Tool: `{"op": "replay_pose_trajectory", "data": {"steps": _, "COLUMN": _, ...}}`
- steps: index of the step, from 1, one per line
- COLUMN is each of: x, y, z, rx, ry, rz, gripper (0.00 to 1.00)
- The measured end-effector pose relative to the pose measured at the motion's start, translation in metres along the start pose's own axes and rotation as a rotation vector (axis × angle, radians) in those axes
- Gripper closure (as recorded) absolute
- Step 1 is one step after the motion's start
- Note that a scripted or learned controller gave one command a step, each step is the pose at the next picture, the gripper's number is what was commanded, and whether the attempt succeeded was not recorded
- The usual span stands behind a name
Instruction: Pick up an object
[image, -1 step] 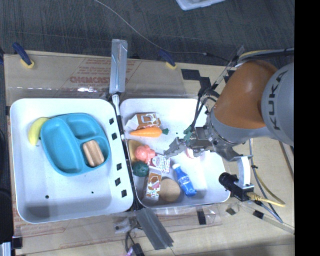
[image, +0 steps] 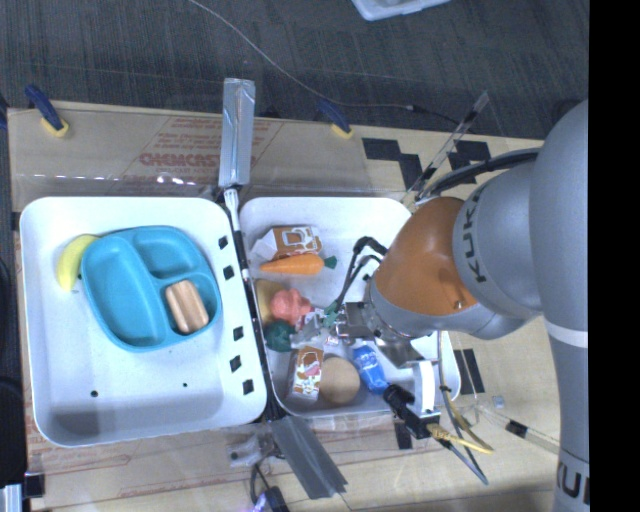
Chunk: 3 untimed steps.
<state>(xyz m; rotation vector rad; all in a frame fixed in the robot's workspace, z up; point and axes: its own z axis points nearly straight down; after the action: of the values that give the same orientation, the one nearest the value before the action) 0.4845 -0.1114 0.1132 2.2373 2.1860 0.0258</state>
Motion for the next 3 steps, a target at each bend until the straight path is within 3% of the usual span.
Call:
{"op": "replay_pose_trajectory", "data": {"steps": 1, "x": 0.019, "y": -0.003, "z": 0.009, "rx": 0.004, "ry": -0.004, "rz": -0.239, "gripper": 0.00}}
{"op": "replay_pose_trajectory", "data": {"steps": 2, "x": 0.029, "y": -0.005, "z": -0.081, "rx": 0.017, "ry": -0.001, "rz": -0.173, "gripper": 0.00}}
{"op": "replay_pose_trajectory", "data": {"steps": 3, "x": 0.053, "y": 0.063, "z": -0.076, "rx": 0.024, "ry": 0.001, "rz": -0.297, "gripper": 0.00}}
